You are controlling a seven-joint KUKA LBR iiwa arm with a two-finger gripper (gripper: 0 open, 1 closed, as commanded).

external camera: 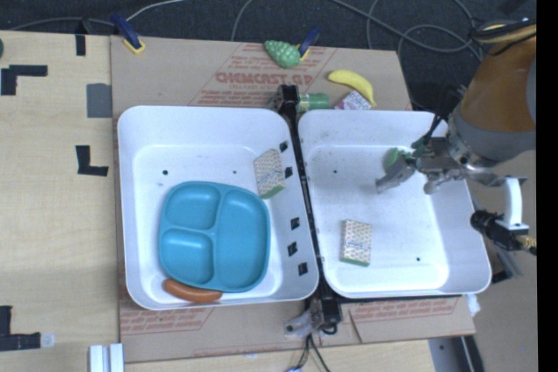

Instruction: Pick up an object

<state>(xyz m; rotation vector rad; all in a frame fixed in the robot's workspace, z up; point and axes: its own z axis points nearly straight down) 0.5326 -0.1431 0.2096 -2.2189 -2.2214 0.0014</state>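
Wooden bench under a cardboard sheet, carrying two white bins side by side. Starting at the left bin: holds a blue divided plate toward its near edge, an orange sausage-shaped toy in the near left corner, and a speckled sponge leaning against the right wall. Beyond the bins, at the cardboard's far edge: a green toy and a banana.

Moving on to the right bin: carries a second speckled block, pale with green flecks, lying flat on the floor toward the near edge, left of centre and clear of every wall. Looks flat and soft-edged, probably easy to pinch across its short sides.

Further right, toward the far right corner: gripper low over the bin floor, well apart from the block, on the grey and orange arm. Cannot tell whether wide or narrow. Shows a small green patch beside it, too small to identify.

Judged as the approach step, nothing visibly grasped. Next move likely calls for travel toward the near edge and left, alignment over the block, then a straight descent.
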